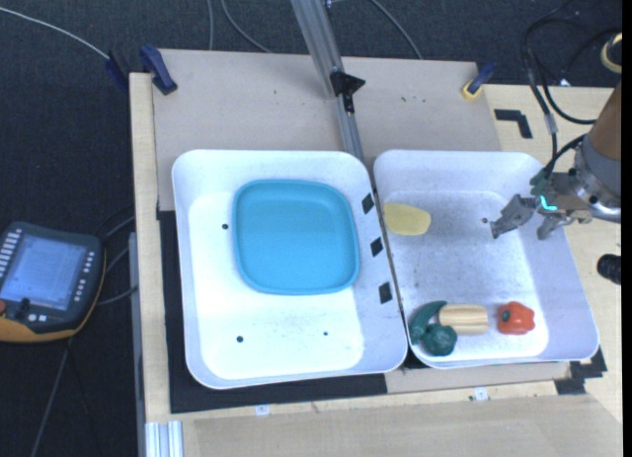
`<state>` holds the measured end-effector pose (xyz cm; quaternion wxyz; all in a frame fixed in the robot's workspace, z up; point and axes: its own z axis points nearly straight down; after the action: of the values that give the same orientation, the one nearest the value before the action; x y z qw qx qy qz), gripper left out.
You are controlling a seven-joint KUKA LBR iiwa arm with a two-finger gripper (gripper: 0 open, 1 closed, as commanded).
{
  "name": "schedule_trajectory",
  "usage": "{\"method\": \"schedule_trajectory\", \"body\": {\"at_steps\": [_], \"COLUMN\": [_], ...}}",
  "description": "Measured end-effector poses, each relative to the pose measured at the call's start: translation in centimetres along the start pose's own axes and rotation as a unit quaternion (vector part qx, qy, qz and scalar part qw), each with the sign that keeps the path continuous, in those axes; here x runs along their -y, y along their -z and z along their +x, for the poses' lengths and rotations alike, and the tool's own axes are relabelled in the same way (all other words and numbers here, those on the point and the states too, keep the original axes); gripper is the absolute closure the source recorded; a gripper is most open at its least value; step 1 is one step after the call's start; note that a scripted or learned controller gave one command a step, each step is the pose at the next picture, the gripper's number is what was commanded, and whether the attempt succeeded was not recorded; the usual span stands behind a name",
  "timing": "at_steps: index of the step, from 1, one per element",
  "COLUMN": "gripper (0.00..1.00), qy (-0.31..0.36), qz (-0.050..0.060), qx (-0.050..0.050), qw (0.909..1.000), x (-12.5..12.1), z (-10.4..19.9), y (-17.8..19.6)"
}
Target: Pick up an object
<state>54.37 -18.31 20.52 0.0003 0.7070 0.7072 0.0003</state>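
The hand (528, 216) hangs over the right bin (464, 164), near its right wall, with bare floor under it. The step in hand reads as the approach: choosing 1 object and lining up above it.

The candidates lie apart from the hand. A yellow piece (407, 219) sits alone at the bin's left side, by the divider. Along the near edge lie 3 things in a row: a dark green vegetable (433, 329), a tan block (464, 319) touching it, and a red tomato-like piece (514, 318) just beside the block.

To do this well, the arm should probably go for the yellow piece or the red one, since each has free space on at least 2 sides, and come down with the fingers straddling it, clear of the wall.

The fingers (509, 218) stand apart and hold nothing, touching nothing.
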Motion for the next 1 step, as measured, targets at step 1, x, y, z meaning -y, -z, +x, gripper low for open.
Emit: {"method": "schedule_trajectory", "body": {"at_steps": [1], "gripper": [0.00], "qy": [0.000], "qz": [0.000], "qx": [0.000], "qw": [1.0000], "x": [0.00], "z": [0.00], "y": [-0.01]}}
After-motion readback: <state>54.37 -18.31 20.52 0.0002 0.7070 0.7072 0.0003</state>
